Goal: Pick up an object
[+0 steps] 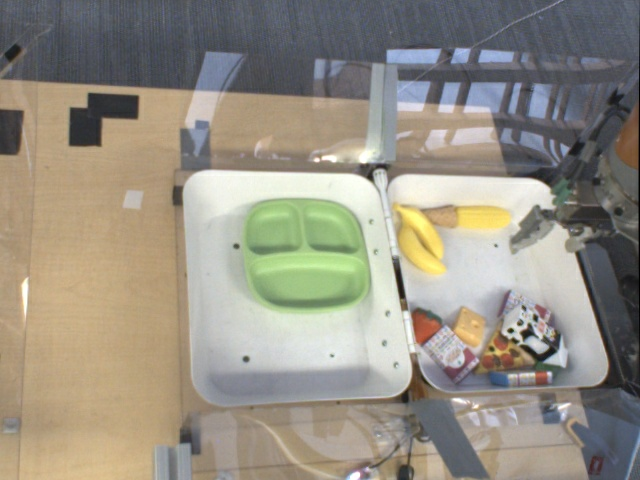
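- Right bin [575, 298]: holds the loose objects. Two bananas [420, 238] lie side by side at its upper left, just beside the divider between the bins.
- A third yellow piece with a brown end [470, 217] lies flat along the bin's upper wall, touching the bananas' top end.
- Lower part of the right bin: a strawberry [426, 324], a small red box [450, 353], an orange cracker [469, 325], a black-and-white patterned packet [528, 330] and a marker [520, 377], clustered together.
- Claw [548, 226]: at the right bin's upper right, above bare bin floor and apart from every object; nothing sits between its fingers, and whether they are spread or pressed together cannot be told.
- Left bin [215, 298]: carries a green divided plate [305, 254] with three compartments.
- Counter [90, 298]: light wood, bearing both bins.
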`<control>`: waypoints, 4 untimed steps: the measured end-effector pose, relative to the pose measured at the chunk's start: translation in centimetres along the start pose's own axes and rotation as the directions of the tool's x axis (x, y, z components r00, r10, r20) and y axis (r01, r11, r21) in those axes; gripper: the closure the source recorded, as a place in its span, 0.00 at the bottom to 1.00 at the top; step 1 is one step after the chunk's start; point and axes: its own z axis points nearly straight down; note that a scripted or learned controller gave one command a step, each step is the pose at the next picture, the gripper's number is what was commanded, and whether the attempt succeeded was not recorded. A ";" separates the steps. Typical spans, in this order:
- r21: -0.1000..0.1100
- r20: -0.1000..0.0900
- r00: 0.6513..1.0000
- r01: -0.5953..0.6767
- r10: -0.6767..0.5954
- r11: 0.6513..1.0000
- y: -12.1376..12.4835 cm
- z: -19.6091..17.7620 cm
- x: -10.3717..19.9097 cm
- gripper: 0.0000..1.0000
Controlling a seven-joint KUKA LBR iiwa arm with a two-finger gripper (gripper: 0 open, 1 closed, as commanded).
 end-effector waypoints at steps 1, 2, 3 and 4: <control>-0.003 0.001 1.000 0.001 -0.001 1.000 -1.2 18.0 -5.6 0.00; -0.019 0.006 0.997 0.072 -0.072 0.997 -3.9 18.4 -5.9 0.00; -0.024 0.003 0.997 0.076 -0.076 0.997 -3.7 17.3 -5.6 1.00; -0.002 0.000 0.986 -0.165 0.165 0.986 -2.8 12.6 -2.4 1.00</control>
